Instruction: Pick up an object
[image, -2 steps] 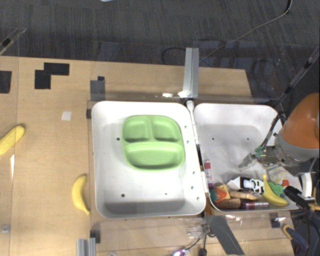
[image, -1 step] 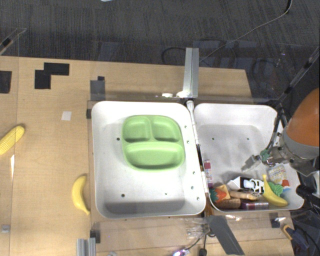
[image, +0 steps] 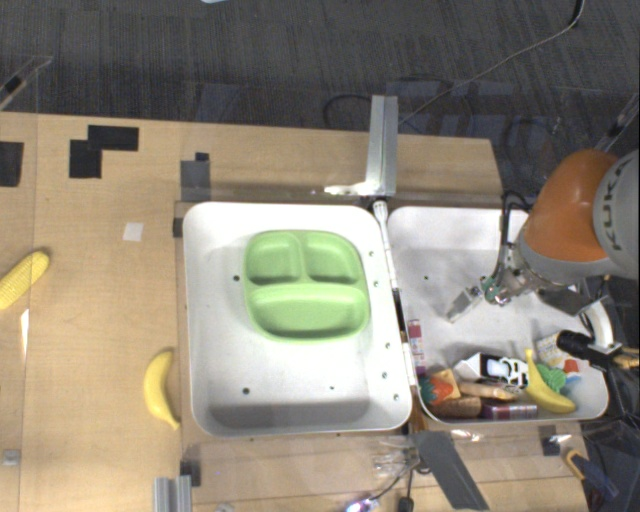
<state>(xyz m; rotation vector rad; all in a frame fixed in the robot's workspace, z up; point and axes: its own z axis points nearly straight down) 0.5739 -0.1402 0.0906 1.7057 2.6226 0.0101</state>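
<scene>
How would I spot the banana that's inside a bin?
Find the right-hand white bin, below the claw. Its near edge holds a heap of small items; the banana lies at the heap's right end. It is the one curved, plain yellow piece there.

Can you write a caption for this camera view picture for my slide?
Robot end effector hovers over right bin; green tray in left bin.

Green three-compartment plastic tray (image: 303, 283) is lying in the left shallow white bin (image: 210, 330). Right shallow white bin (image: 440, 240) is sitting just beside it, a heap of small toy items (image: 500, 385) crowding its front edge. Yellow plastic banana (image: 160, 388) and yellow plastic corn cob (image: 22, 280) are lying on the wooden tabletop (image: 90, 350), left of both bins.
</scene>
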